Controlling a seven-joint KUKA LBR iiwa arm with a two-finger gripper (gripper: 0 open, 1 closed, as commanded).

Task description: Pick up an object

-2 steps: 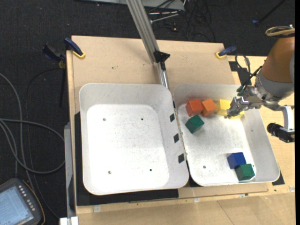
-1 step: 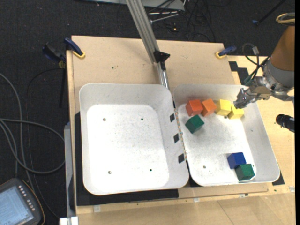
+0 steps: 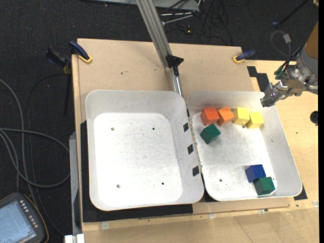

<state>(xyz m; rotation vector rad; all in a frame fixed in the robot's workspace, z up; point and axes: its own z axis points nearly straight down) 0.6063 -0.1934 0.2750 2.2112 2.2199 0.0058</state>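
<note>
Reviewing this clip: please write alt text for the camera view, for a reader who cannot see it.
Seen from above, the gripper hovers at the upper right edge of the right bin, holding nothing. That bin holds two orange blocks, two yellow blocks and a green block near its top, plus a blue block touching another green block at its lower right. The left bin sits alongside.

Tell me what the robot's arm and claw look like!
The arm is grey metal, with an orange band higher up. Thin dark cables run beside it. At its tip is a small claw, dark grey and silvery, hanging by the right bin's top corner.
</note>
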